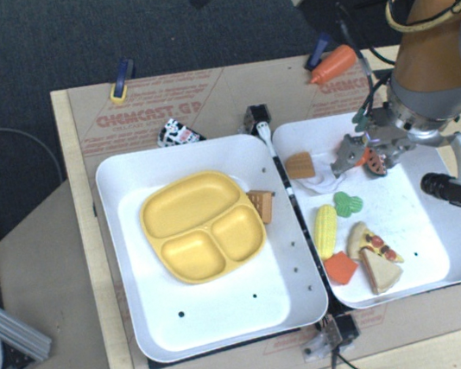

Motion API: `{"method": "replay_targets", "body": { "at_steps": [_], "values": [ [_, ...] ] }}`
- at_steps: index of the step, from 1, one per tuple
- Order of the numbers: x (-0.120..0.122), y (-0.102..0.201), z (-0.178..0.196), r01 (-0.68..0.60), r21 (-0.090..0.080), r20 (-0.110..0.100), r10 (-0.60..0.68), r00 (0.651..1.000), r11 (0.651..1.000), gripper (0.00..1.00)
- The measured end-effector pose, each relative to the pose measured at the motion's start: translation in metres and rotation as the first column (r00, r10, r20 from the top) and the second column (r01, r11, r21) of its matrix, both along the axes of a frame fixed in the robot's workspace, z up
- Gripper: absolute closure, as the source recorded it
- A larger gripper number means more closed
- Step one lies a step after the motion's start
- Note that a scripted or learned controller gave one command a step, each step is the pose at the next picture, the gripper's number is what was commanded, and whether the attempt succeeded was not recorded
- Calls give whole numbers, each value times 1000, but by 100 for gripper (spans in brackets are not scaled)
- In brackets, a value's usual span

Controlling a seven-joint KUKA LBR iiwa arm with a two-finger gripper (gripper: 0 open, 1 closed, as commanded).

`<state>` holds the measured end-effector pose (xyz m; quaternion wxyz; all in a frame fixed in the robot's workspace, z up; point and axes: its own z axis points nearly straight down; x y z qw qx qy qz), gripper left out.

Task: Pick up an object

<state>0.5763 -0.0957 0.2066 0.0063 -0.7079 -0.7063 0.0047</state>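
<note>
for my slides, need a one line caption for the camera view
KUKA arm's gripper low over the right bin of toy food; yellow divided plate in the left bin.

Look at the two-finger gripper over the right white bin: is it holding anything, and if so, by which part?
It cannot be told. The gripper sits low over the right white bin, with a small red-and-dark object right beside it, but no grasp between the fingers is visible.

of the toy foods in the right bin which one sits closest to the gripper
The brown toast-like square at the bin's upper left, level with the gripper. The corn, green piece, orange piece and pizza slice lie lower.
</note>
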Motion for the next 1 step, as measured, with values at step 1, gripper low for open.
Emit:
{"method": "replay_targets", "body": {
  "at_steps": [1],
  "values": [
    [3,0,7,-3,-1,14,3,1000,1000,0]
  ]
}}
